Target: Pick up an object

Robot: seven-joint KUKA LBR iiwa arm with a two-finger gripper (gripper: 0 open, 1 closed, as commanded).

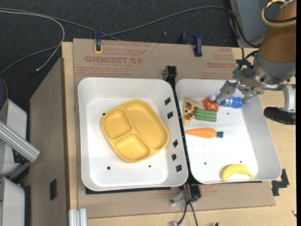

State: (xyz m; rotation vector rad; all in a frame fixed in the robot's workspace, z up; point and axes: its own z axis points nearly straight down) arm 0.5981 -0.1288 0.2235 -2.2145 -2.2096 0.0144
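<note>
**Inspector:** Report on the bins.

**Assistant:** Two shallow white bins sit side by side on the bench. The left bin (pixel 89 140) holds a yellow divided plate (pixel 135 130), lying flat near the middle, three compartments facing up. The right bin (pixel 263 140) holds the loose items.

**Inspector:** List them.

**Assistant:** A pizza slice toy (pixel 189 111) lies near the bin's left wall. Just beside it sits a green block (pixel 205 115), with a red piece (pixel 210 104) touching its upper edge. A carrot (pixel 203 133) lies flat below those, green end to the right. A banana (pixel 237 172) rests near the front rim, well apart from the rest. A blue and white bottle (pixel 230 101) lies on its side at the back, just right of the red piece.

**Inspector:** And the arm?

**Assistant:** It reaches in from the right, over the right bin's back corner. The gripper (pixel 235 89) hangs directly above the bottle, very near or touching it.

**Inspector:** Claw state?

**Assistant:** I cannot tell; the view is too cluttered there to judge open, closed or gripping.
</note>
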